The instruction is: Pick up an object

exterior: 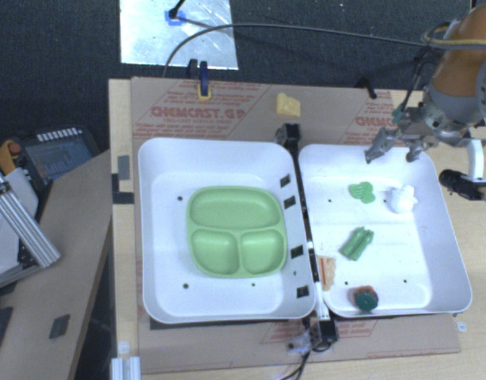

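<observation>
Tool [397,150] hangs spread open and holding nothing over the far edge of the right bin [433,291], so this looks like the approach step. Biggest thing around is the green divided plate [233,232] in the left bin [160,212]. Pickable stuff sits in the right bin: green block [356,243], white lump [401,199], small green piece [361,191]. Next move probably needs lining up over one, then dropping down.

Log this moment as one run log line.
phase: approach | gripper: open, holding nothing, above right bin far edge | nearest: white object, green object | left bin: green tray
</observation>
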You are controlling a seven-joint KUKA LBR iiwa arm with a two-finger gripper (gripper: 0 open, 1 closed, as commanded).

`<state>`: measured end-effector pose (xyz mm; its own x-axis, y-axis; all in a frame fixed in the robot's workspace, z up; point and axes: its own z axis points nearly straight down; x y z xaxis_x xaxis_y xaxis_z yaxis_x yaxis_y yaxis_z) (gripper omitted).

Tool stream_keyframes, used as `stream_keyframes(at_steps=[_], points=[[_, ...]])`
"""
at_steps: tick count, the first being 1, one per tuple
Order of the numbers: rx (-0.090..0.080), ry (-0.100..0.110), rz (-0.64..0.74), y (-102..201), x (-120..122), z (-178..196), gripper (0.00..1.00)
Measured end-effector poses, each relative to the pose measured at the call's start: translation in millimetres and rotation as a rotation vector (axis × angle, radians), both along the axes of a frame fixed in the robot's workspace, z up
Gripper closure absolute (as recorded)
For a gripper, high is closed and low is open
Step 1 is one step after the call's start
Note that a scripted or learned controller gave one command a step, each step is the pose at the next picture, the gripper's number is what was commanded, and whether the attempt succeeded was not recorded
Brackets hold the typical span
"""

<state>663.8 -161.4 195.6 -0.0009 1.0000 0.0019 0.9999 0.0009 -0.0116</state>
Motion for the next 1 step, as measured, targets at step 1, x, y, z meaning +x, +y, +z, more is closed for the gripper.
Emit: stream_keyframes(at_steps=[1], points=[[-0.002, -0.013, 0.003, 0.5, 2.9, 9.0, 0.00]])
